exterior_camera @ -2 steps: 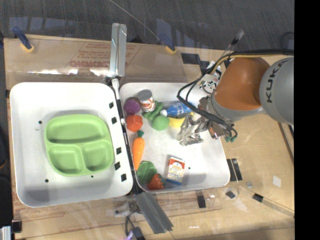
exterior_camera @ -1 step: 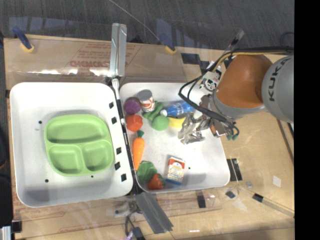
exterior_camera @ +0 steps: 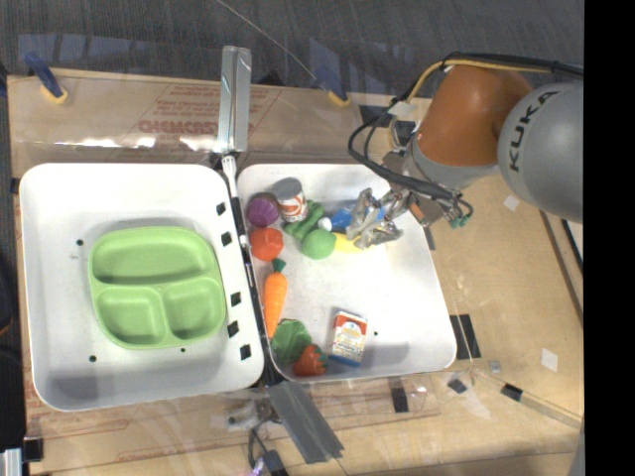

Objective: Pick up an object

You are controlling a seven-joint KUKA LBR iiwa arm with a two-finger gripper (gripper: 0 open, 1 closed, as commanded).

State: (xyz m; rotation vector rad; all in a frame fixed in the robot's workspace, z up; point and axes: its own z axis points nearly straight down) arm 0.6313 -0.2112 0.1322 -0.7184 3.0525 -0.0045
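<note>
Two shallow white bins sit side by side on the bench. The left bin (exterior_camera: 50, 266) holds a green divided tray (exterior_camera: 156, 286), lying flat near its centre. The right bin (exterior_camera: 417, 296) holds a scatter of toy food: a purple round piece (exterior_camera: 263, 209) and a small can (exterior_camera: 290, 203) near the upper left corner, a red-orange piece (exterior_camera: 265, 243) just below them, a carrot (exterior_camera: 275, 300) lying along the left wall, a green pear-like piece (exterior_camera: 317, 241) beside a yellow piece (exterior_camera: 344, 243), a blue piece (exterior_camera: 342, 217) above that, a green leafy item (exterior_camera: 290, 337) touching a red piece (exterior_camera: 310, 362) at the lower edge, and a small carton (exterior_camera: 348, 336) near the bottom centre. The arm reaches in from the right, and the gripper (exterior_camera: 375, 218) is lowered into the upper part of the right bin, just beside the blue and yellow pieces. Whether its fingers are spread or closed cannot be told, as the metal parts blur together; no object can be seen between them.
</note>
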